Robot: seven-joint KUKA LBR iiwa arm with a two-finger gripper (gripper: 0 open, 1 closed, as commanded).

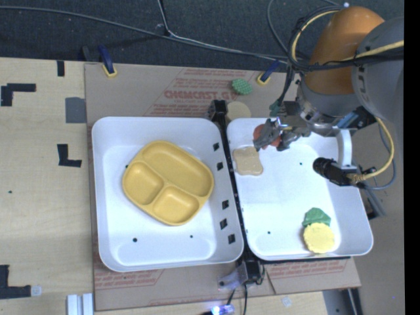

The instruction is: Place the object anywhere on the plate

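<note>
A yellow plate (168, 182) with three compartments lies in the left bin (111, 241). In the right bin (282, 202) a pale beige flat piece (248, 161) rests against the left wall. A yellow round piece (319, 238) with a green piece (316, 216) touching its top sits near the bin's front right corner. My gripper (271, 135) hangs over the upper left part of the right bin, just above and to the right of the beige piece. Its dark and reddish fingertips point left.
A small green object (241, 86) lies on the cardboard behind the bins. Black clips line the divider (226, 176) between the two bins. Cables loop above the arm's wrist at the top right.
</note>
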